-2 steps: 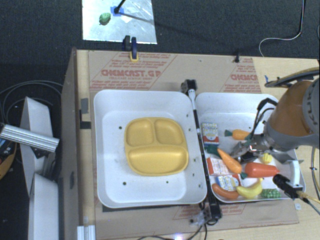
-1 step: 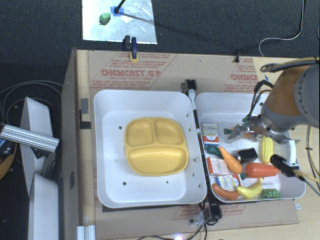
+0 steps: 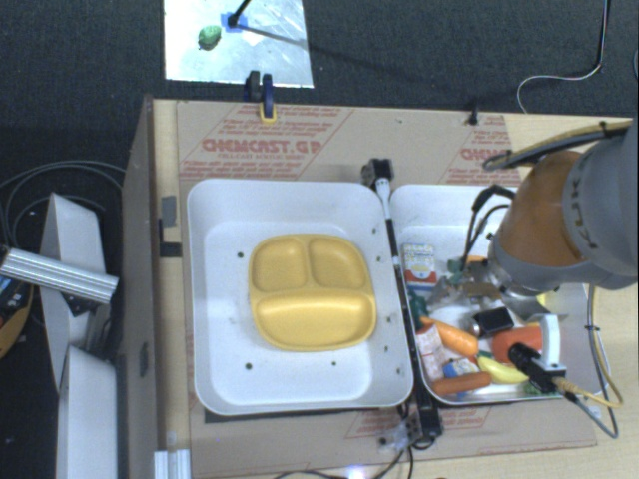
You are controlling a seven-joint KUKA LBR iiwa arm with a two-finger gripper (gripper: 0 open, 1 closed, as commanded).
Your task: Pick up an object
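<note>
The right bin (image 3: pixel 439 208) holds a pile of small items: a white carton with a green and red label (image 3: pixel 417 263), an orange carrot (image 3: pixel 457 339), a yellow banana (image 3: pixel 502 369), a small bottle with a red label (image 3: pixel 429 348) and a red piece (image 3: pixel 526 337). My gripper (image 3: pixel 477 289) hangs low over the middle of this bin, just above and right of the carrot and right of the carton. The grey wrist and its orange band (image 3: pixel 534 218) hide the bin's right part. I see nothing clearly held.
The left bin (image 3: pixel 225 367) carries a yellow divided plate (image 3: pixel 310 292). A black clip (image 3: pixel 379 173) sits on the rim between the bins. Cardboard lines the bench around them. Cables run at the far right and left.
</note>
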